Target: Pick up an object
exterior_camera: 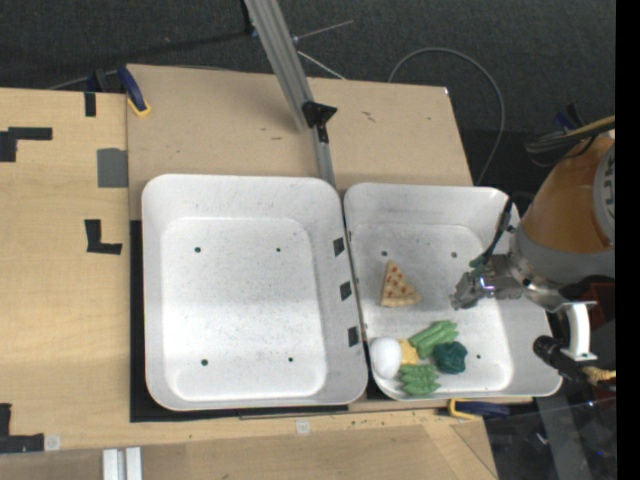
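Camera view, right bin: what's in it?

— Pizza-slice toy [398, 286], tan with red dots, lies flat near the middle of the right bin [420, 203], a bit toward its left wall. Nothing touches it.

— Other objects?

— Cluster at the right bin's front edge: white egg-like ball [384, 354] against the front-left corner, a small yellow piece [407, 352] just beside it, a light green leafy item [420, 379] at the front rim, a green pepper-like piece [433, 336] above that, and a dark teal lump [450, 358] touching the pepper's right side. All packed close, well apart from the pizza slice.

— Gripper?

— Gripper [468, 294] sits low over the right bin's right half, right of the pizza slice and above the green cluster. Nothing visible between its tips. Spread or pressed together: cannot tell, too dark and small.

— Arm?

— Arm [570, 208] comes in from the right edge, orange band over the bin's right wall.

— Left bin?

— Left bin [240, 193] is touching the right bin along the shared middle edge. Both rest on the bench [400, 128]. A grey metal bar [285, 58] slants down from the top toward the bins' back junction.
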### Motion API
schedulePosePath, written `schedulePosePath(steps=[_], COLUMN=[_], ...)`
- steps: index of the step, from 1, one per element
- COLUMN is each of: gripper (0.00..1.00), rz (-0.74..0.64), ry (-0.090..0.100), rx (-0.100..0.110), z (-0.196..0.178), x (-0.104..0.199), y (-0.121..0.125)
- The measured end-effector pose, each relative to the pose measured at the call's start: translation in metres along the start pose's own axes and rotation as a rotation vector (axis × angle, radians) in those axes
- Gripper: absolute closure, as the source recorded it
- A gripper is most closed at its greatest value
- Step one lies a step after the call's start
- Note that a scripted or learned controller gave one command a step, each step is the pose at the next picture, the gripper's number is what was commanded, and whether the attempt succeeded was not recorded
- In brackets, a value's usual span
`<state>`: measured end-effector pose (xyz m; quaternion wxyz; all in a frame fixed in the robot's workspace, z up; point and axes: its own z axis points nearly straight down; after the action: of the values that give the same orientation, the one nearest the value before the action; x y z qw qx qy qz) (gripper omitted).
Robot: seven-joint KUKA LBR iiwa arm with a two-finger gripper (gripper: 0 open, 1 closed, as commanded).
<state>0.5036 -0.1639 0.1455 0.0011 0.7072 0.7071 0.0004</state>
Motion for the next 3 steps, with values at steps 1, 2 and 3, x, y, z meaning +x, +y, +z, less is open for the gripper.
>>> schedulePosePath(steps=[1, 2, 3], gripper=[1.00, 1.00, 1.00], rz=[-0.002, -0.002, -0.007], ry=[0.000, 0.000, 0.003], rx=[-0.001, -0.001, 0.002], z=[-0.043, -0.087, -0.096], x=[0.005, 0.005, 0.059], y=[0.000, 0.002, 0.007])
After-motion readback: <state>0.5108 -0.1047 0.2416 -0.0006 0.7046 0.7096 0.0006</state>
